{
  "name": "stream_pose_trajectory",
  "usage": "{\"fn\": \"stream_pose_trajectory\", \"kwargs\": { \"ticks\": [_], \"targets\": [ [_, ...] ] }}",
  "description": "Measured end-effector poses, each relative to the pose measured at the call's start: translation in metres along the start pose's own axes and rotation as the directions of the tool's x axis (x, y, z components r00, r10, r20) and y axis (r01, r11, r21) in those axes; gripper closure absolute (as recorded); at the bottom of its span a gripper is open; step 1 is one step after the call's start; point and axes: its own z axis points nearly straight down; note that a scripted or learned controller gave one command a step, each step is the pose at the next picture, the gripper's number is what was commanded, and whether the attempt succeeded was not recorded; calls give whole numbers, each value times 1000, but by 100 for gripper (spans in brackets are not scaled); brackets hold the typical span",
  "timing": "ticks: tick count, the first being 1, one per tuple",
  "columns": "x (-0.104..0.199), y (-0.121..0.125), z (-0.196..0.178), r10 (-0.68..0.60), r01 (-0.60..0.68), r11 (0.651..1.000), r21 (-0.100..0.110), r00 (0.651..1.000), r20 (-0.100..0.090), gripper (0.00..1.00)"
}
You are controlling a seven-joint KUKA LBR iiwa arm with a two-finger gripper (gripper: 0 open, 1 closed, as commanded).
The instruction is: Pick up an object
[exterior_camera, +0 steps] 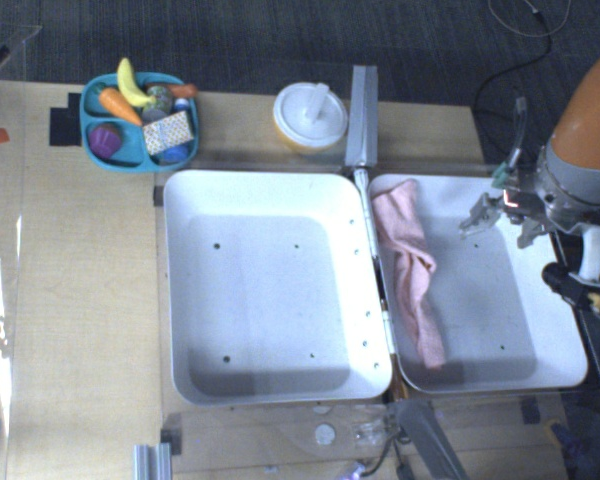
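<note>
A crumpled pink cloth (408,268) lies along the left wall of the right bin (540,373), running from the bin's back corner toward its front. My gripper (502,224) hangs over the back right part of that bin, to the right of the cloth and apart from it. Its two fingers are spread open and nothing sits between them. The grey wrist with its orange band (592,118) comes in from the right edge.
The left bin (180,298) sits beside the right one, separated by a metal bar (362,118). Behind the bins are a blue tray of toy food (140,123) and a white lidded bowl (310,116). A black cable loops at the back right.
</note>
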Motion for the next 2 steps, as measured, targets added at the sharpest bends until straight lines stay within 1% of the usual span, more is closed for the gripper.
{"fn": "stream_pose_trajectory", "kwargs": {
  "ticks": [1, 2],
  "targets": [
    [24, 20, 132, -91, 91, 996, -4, 996, -1, 0],
    [14, -28, 136, -197, 197, 980, -17, 980, 2, 0]
  ]
}}
